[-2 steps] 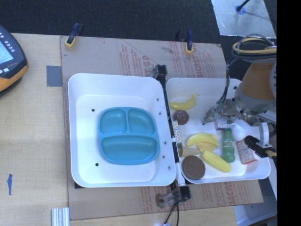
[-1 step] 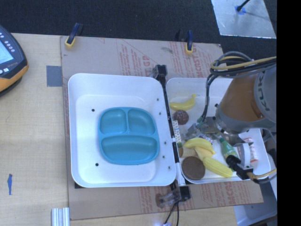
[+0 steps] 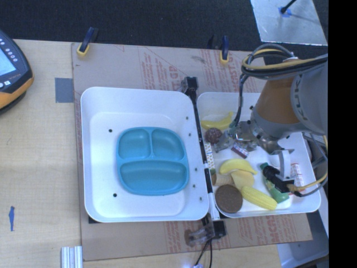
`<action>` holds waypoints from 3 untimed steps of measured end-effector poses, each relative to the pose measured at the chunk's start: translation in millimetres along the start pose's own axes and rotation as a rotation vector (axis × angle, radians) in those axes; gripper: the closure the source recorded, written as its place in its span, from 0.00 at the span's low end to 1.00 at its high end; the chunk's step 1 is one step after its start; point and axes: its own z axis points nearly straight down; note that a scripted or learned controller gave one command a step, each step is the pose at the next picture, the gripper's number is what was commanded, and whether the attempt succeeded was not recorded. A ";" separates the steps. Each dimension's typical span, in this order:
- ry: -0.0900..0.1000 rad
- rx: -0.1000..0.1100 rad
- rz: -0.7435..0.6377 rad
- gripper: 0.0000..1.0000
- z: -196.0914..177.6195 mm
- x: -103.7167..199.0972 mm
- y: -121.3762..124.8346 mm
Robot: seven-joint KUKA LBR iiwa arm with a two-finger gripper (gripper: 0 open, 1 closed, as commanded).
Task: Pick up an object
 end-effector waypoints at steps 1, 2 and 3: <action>0.001 -0.001 -0.002 0.00 0.0 -21.8 72.4; -0.002 0.001 0.000 0.00 -0.4 -4.9 92.2; -0.002 -0.001 -0.004 1.00 -12.7 -5.5 93.1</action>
